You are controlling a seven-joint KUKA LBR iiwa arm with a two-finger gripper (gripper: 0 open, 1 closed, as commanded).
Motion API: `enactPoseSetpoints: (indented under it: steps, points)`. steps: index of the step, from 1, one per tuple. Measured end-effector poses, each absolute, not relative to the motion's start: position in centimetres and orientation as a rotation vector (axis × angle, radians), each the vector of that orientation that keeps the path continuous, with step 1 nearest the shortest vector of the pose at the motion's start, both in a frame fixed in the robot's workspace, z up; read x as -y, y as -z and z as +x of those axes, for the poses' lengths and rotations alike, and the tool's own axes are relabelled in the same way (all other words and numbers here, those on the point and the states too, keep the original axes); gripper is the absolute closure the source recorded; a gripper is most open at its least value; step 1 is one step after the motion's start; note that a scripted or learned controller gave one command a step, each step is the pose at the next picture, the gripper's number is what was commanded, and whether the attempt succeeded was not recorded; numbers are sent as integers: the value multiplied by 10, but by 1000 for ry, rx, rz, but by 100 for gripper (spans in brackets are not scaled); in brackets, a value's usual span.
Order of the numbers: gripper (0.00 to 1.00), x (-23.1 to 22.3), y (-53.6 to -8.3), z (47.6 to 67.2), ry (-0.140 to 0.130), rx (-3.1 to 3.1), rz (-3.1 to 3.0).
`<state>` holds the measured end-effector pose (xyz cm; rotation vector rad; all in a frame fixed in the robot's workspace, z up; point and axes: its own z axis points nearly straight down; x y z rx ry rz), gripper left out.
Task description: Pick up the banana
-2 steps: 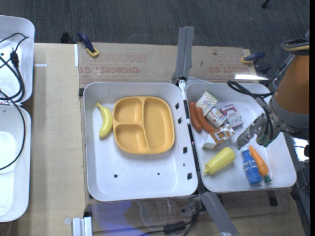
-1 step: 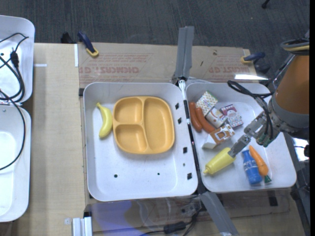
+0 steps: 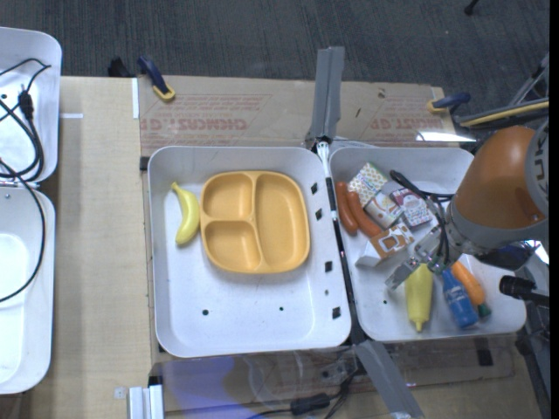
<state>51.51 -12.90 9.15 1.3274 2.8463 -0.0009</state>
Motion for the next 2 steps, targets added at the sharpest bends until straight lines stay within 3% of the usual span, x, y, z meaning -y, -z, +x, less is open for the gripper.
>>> enactPoseSetpoints:
  steps: [1, 2]
  points:
    - [0, 99, -92, 479, -2, -2870, 1270]
    - [100, 100, -101, 479, -1, -2870, 1273]
